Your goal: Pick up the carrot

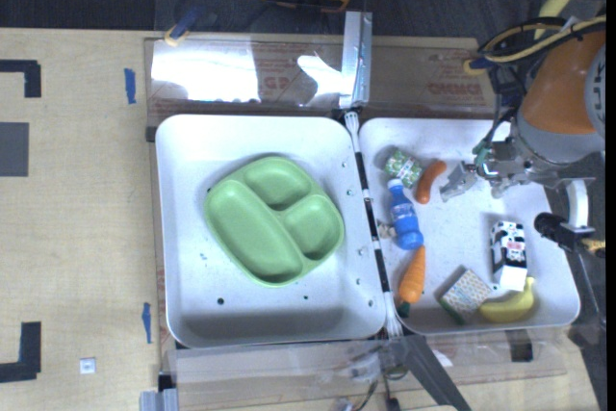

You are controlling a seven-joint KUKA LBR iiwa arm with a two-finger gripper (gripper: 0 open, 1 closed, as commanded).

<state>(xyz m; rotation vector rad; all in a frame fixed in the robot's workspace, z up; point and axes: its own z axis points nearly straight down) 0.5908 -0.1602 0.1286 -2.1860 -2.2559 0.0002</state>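
Note:
The carrot [413, 275] is orange with a dark green stem end. It lies near the front left corner of the right bin [549, 207], pointing away from the front wall. My gripper [460, 184] hangs over the back middle of the same bin, well behind the carrot and to its right. It is just right of a small orange-red piece [430, 180]. Nothing shows held in the gripper.
Just behind the carrot lie a blue bottle [405, 216] and a green can [403, 167]. A patterned sponge [466, 294], a banana [509, 304] and a small milk carton [509, 246] sit at the front right. The left bin [183, 207] holds a green divided plate [276, 218].

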